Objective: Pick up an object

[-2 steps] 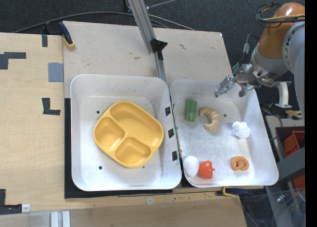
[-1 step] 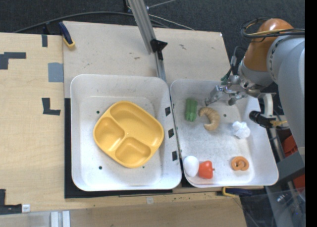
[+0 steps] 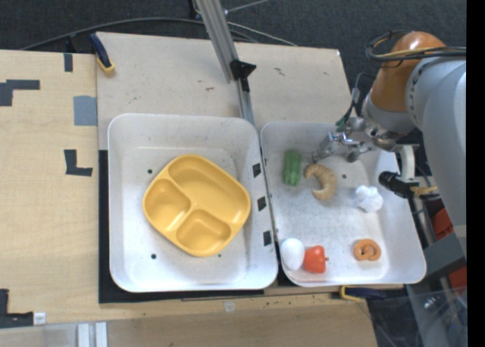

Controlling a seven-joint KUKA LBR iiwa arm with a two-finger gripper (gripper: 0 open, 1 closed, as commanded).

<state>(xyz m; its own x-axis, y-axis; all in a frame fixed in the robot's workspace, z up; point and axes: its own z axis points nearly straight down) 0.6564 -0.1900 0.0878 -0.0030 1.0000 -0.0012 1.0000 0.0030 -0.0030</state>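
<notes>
The right bin (image 3: 394,258) holds a green vegetable piece (image 3: 292,167), a tan croissant (image 3: 322,180), a small white crumpled object (image 3: 369,198), an orange pretzel-like ring (image 3: 367,250), a white egg (image 3: 291,251) and a red pepper (image 3: 314,259). My gripper (image 3: 333,147) hangs over the bin's far part, just above and right of the croissant, with nothing seen between its fingers. The grey arm with its orange band (image 3: 398,80) comes in from the right.
The left bin (image 3: 121,186) holds a yellow divided plate (image 3: 197,204). A metal pole (image 3: 220,31) slants down to the gap between the bins. Cables run along the dark floor behind the bench.
</notes>
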